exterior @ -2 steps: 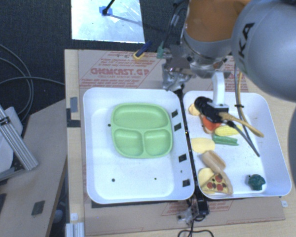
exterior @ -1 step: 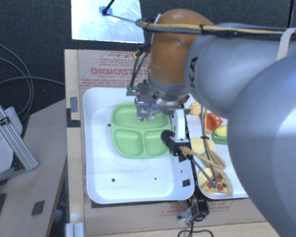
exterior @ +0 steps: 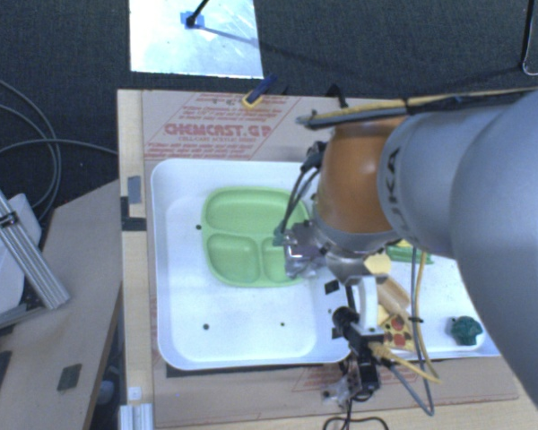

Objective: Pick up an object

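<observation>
A light green divided plate lies in the left white bin. My gripper hangs over the plate's right edge, close to the wall between the two bins. The thick grey arm with its orange band covers much of the right bin and hides whatever lies right under the wrist. I see nothing held in the gripper.
In the right bin there is a dark green lump, a tan stick, a small red and yellow piece and a green strip. Both bins rest on a cardboard sheet.
</observation>
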`<state>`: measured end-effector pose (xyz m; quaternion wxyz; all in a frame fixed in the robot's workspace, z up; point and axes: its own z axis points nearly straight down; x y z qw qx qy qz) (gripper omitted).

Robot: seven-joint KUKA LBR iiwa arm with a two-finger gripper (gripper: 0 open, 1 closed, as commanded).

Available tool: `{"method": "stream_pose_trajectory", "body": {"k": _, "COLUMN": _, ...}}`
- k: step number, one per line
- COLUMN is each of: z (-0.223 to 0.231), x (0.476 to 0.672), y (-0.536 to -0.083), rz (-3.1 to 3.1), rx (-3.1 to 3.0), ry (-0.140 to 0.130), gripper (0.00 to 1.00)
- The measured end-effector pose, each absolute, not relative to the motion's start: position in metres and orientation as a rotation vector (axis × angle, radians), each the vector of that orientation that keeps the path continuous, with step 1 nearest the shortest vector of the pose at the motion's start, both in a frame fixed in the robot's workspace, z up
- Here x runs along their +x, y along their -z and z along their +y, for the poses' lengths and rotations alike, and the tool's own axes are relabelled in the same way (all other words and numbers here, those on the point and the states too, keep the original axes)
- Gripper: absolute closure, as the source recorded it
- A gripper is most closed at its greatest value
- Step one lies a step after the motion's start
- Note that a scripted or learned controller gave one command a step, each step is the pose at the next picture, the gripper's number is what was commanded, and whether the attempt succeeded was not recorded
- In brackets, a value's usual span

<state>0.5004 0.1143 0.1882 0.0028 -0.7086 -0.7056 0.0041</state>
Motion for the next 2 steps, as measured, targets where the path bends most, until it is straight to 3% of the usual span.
{"method": "stream_pose_trajectory", "body": {"k": 1, "z": 0.018, "x": 0.544, "y": -0.198, "rz": -2.217, "rx": -2.234, "ry": 0.001, "gripper": 1.00}}
{"method": "stream_pose_trajectory", "body": {"k": 2, "z": 0.085, "x": 0.509, "y": -0.213, "rz": -2.231, "rx": -2.209, "ry": 0.004, "gripper": 1.00}}
